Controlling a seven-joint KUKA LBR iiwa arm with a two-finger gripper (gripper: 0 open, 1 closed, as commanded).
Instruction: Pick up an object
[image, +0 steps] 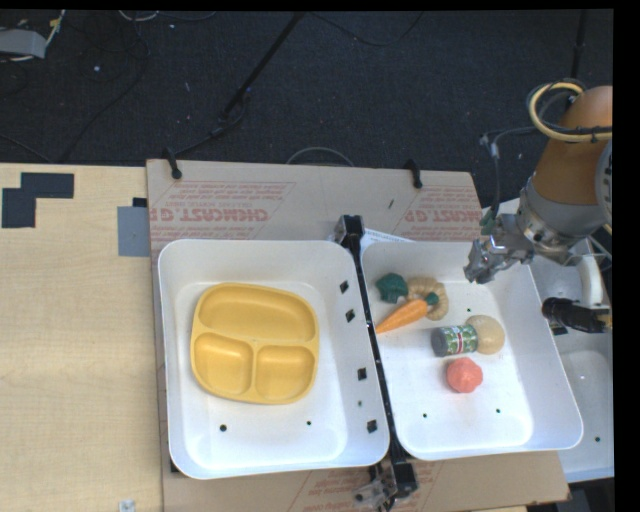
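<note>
Arm (570, 150) enters from 3 o'clock, wrist at about 2 o'clock of the view, gripper (484, 262) hanging over the far-right corner of the right bin (520, 420). Fingers (476, 268) look dark and bunched together at this angle; can't tell if they're wide or narrow, and nothing visible between them. Objects all sit in the right bin's far half: green toy (391, 287) at 11 o'clock of the bin, carrot (403, 316) just beside it toward 6, lying at a slant with its tip toward the divider. A beige piece (432, 293) touches the carrot's thick end, probably a potato-like toy, hard to say. Jar (457, 340) lies on its side near bin centre, dark cap toward 9 o'clock, green-and-red label, with a pale round thing (489, 334) touching it at 3 o'clock. Red ball (464, 376) sits just at 6 o'clock of the jar, apart from the bin walls. Gripper is nearest the beige piece and jar but apart from both. Left bin (180, 400) holds a yellow tray (256, 342) with three compartments, roughly centred. Both bins rest on cardboard (300, 205) on the desk (70, 350).
</note>
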